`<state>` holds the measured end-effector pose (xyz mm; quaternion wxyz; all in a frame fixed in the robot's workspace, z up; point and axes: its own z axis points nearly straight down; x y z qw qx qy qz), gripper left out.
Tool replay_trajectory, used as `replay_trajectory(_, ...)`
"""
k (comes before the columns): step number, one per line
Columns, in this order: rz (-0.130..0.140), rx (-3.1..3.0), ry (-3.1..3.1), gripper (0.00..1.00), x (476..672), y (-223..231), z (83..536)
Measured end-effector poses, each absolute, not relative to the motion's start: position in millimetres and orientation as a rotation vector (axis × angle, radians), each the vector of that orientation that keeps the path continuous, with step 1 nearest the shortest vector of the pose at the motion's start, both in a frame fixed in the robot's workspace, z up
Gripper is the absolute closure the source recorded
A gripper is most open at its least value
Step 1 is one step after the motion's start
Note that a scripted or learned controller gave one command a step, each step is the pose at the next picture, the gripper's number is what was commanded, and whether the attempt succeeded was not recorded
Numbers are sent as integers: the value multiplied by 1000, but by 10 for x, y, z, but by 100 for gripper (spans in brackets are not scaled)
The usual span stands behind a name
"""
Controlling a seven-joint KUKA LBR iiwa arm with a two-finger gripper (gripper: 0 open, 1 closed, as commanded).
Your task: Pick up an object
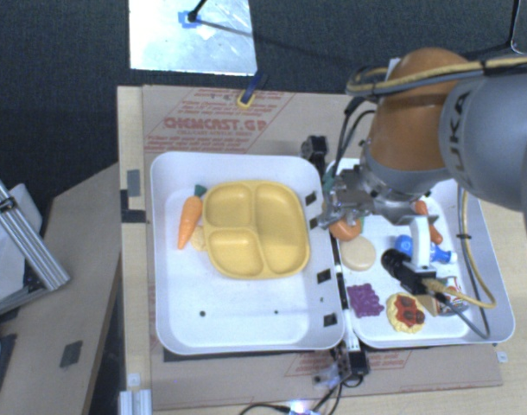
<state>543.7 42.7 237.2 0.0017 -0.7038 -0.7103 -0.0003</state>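
Observation:
My gripper hangs over the near-left part of the right bin, close to the wall between the two bins. Directly under it lies an orange rounded toy, partly covered by the gripper. A beige round disc sits just in front of that toy. Purple grapes and a small pizza slice lie near the bin's front. A blue piece and a thin orange stick lie to the right, partly hidden by the arm.
The left bin holds a yellow divided plate with a toy carrot at its left side. The arm's grey body and orange band cover the far part of the right bin.

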Motion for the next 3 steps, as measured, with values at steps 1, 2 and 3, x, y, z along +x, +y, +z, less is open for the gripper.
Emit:
replay_trajectory(1, 0, -2209, -2229, 100, 5148, 898, 2374)
replay_trajectory(2, 2, -2213, -2226, 100, 5051, 1035, 2138)
replay_trajectory(3, -3, -2218, -2226, 100, 5177, 1027, 2189)
